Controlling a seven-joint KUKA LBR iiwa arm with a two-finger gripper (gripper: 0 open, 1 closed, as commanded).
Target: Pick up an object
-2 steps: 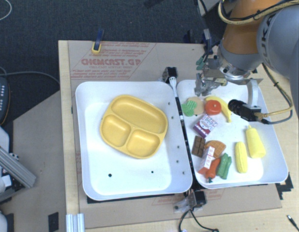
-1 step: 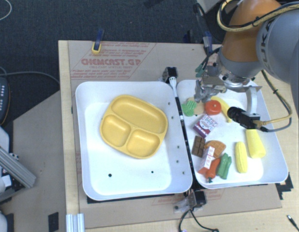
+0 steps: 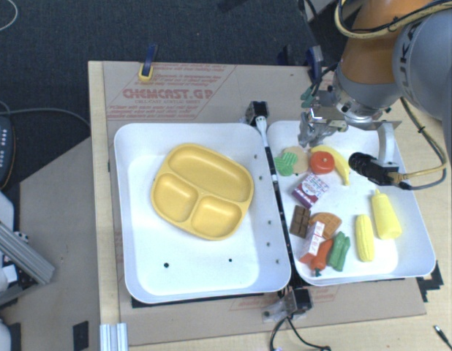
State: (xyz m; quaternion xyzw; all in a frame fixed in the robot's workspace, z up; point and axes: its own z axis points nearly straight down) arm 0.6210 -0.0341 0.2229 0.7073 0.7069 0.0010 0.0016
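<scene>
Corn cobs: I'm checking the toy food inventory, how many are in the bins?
2, both in the right bin: one corn cob near its right side, the other just left of it, beside the green pepper.

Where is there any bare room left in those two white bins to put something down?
Left bin: bare floor in front of the yellow divided plate, toward the near rim, plus a strip along its left wall. Right bin: crowded with toy food; the claw hangs at its far end. A small patch stays free between the purple packet and the corn cobs.
</scene>
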